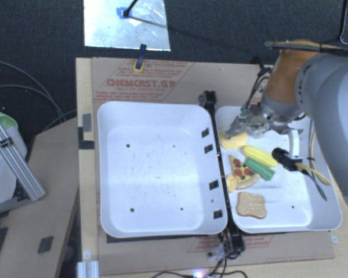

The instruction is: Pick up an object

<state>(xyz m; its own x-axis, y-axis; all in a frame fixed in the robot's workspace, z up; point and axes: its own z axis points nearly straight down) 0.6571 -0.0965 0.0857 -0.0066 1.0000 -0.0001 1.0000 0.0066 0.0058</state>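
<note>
My gripper (pixel 239 127) sits low over the yellow toy piece (pixel 234 139), above the pizza slice (pixel 242 174) in the right bin (pixel 322 213); grip unclear, nothing lifted yet.

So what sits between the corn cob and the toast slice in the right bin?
In the camera view, the pizza slice lies between the corn cob and the toast slice, with the green piece just under the corn.
</note>
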